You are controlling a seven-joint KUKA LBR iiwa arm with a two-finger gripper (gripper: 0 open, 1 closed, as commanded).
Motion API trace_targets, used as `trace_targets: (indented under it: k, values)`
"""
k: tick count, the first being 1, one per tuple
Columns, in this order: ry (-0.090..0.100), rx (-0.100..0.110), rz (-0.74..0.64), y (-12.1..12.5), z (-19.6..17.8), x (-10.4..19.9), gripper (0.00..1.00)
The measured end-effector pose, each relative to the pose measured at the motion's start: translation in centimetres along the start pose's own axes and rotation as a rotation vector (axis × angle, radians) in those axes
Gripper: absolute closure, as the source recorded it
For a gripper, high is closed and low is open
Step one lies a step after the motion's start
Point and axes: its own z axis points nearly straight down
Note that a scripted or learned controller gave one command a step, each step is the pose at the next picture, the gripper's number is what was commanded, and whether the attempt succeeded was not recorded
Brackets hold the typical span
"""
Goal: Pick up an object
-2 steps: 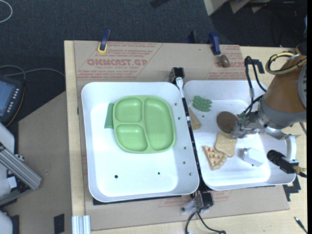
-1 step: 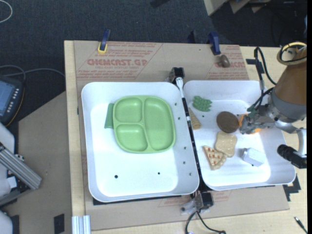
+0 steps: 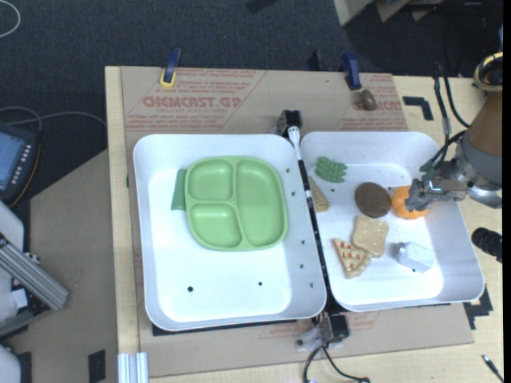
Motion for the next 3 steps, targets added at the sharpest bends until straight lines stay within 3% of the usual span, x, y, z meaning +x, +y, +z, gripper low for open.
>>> trace_targets:
  k: [1,2,3]
  values:
    - [0.0,0.0,-0.001,0.1,-3.9,0.0,1.0]
    - [0.002,0.001,-0.005,2.3,-4.8,4.9,1.0]
    - [0.004,0.006,-0.005,2.9,-4.7,10.3,1.0]
